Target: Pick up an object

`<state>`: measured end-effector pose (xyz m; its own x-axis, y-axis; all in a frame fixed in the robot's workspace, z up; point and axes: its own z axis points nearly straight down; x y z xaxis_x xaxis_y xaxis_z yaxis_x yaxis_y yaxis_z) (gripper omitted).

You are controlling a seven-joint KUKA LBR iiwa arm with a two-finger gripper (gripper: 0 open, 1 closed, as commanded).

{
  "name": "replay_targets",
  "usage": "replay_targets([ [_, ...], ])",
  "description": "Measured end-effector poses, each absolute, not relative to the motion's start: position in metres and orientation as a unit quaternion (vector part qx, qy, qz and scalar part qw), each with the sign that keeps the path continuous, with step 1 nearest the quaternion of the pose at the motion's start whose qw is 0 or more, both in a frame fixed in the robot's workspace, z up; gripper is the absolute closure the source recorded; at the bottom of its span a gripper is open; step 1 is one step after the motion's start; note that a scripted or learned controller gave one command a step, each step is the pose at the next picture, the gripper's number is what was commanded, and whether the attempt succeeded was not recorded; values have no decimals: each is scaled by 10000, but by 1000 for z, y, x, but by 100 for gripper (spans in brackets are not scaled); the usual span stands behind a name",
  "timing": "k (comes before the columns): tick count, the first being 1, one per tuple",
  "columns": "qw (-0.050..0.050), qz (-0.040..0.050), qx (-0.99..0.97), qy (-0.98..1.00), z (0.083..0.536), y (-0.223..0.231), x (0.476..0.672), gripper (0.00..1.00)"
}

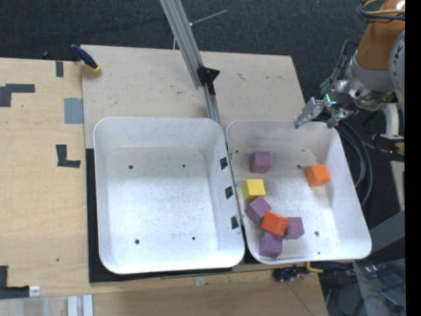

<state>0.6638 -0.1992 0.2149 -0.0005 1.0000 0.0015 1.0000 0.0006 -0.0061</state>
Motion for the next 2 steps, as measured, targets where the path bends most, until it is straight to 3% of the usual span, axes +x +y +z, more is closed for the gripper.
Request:
replay_targets([
  [1, 0, 14, -7064, -7078, 219, -200, 665, 0],
  [2, 24, 25, -7065, -7077, 156, -203, 669, 0],
])
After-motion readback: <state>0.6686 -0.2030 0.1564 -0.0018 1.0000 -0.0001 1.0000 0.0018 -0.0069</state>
